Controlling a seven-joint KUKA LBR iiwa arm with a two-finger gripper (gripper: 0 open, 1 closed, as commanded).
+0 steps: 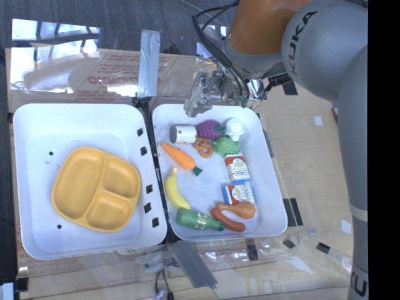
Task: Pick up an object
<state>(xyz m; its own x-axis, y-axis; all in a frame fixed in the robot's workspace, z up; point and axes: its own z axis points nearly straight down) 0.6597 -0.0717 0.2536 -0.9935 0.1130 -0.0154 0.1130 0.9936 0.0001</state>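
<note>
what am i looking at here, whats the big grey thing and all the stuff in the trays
The big grey thing with an orange band is a robot arm, reaching in from the right. One fixed camera looks down at a slant on two white bins. Its grasping tool hangs over the far edge of the right bin, with nothing visibly held. That bin holds toy food: a carrot, banana, green bottle, grapes, a small can and cartons. The left bin holds a yellow divided plate.

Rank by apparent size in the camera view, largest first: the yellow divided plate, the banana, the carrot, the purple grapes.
1. yellow divided plate, by far the largest
2. banana and carrot: about equal in length, too close to rank
3. purple grapes, smallest
</note>
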